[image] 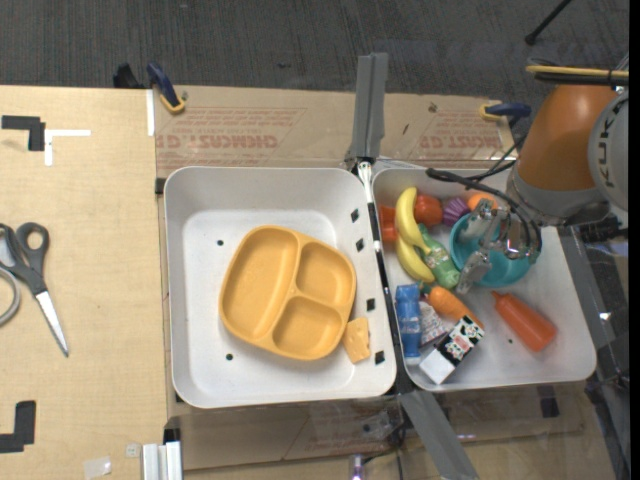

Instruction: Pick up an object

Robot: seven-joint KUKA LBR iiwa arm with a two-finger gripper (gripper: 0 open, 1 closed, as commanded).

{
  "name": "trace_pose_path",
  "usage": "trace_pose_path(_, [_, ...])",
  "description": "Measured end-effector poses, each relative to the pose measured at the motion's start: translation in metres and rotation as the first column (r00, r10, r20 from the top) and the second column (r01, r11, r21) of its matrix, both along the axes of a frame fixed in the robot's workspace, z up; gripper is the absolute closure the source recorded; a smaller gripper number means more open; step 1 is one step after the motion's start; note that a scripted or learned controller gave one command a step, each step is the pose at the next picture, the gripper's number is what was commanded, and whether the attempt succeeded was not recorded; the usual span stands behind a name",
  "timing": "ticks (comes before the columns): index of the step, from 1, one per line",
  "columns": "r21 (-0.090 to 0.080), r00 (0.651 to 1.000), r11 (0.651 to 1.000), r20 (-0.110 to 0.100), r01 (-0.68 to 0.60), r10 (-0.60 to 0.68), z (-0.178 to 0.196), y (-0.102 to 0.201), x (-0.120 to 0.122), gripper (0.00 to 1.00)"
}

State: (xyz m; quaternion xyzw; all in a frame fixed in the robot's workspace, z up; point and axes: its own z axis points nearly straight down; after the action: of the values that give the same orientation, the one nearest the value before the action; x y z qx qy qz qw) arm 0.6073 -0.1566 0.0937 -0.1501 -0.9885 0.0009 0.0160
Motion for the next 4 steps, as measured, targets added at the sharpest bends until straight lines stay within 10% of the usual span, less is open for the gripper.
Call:
trace_pose_path(1, [-0.011, 0.991, 0.992, 0.047, -0.122, 0.123, 0.002, 0.014, -0.088, 0.00])
trace_pose_path(2, [-0.005, 0.991, 0.992, 0.037, -0.129, 0.129, -0.001, 0.037, -0.032, 0.00])
trace_pose_path(3, [-0.014, 0.974, 0.975, 0.058, -0.220, 0.221, 0.004, 0.053, -0.116, 0.00])
trace_pose_path(4, [-0.004, 0.991, 0.992, 0.037, 0.127, -0.127, -0.001, 0.035, -0.033, 0.00])
